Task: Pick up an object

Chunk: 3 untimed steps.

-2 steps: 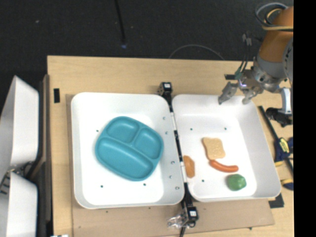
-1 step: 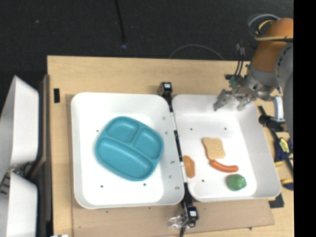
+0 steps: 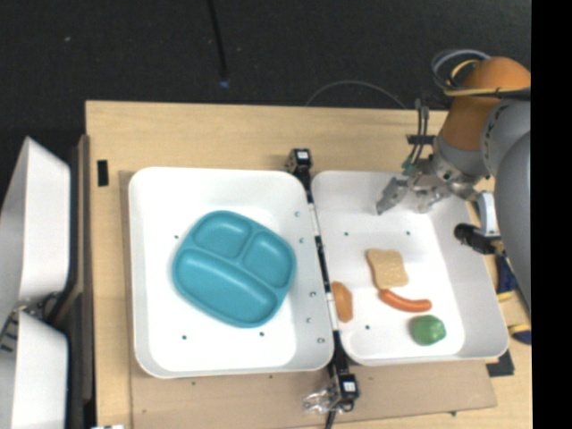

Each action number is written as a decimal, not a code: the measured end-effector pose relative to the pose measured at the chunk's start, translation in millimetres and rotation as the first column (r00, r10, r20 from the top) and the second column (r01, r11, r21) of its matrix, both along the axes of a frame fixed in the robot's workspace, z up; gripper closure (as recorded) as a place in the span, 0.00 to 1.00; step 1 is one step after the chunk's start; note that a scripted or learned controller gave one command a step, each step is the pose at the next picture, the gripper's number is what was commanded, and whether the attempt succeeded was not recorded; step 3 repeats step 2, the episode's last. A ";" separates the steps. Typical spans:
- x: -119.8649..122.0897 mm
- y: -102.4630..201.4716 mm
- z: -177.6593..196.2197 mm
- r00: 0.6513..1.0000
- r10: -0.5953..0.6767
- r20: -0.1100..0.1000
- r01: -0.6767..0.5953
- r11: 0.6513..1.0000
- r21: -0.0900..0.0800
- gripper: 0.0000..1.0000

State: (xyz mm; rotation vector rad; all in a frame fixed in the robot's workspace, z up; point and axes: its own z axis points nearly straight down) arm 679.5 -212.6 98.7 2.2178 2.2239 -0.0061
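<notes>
Jaws (image 3: 394, 200) spread, holding nothing, hovering over far end of right bin (image 3: 465, 342). Nearer than jaws within that bin: bread slice (image 3: 387, 267), red sausage (image 3: 405, 301), green ball (image 3: 427, 330), orange piece (image 3: 341, 301).

Matt plastic, pale wood, dull metal

My worktop (image 3: 107, 123) looks like pale wood, smooth and matt; the two white bins (image 3: 152, 204) on it look like smooth plastic with a soft sheen. The teal divided tray (image 3: 234, 267) seems moulded plastic, smooth, faintly glossy. The toy foods look plastic: bread slice (image 3: 387, 267) matt tan, sausage (image 3: 405, 301) shiny, green piece (image 3: 427, 330) slightly glossy. My jaws look like dull grey metal.
</notes>
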 end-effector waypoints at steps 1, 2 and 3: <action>2.3 -1.8 16.5 1.000 0.001 0.009 -0.001 1.000 -0.006 1.00; 5.3 -11.4 66.2 1.000 -0.004 0.010 0.004 1.000 0.000 1.00; 5.3 -11.4 66.2 1.000 -0.004 0.010 0.004 1.000 0.000 1.00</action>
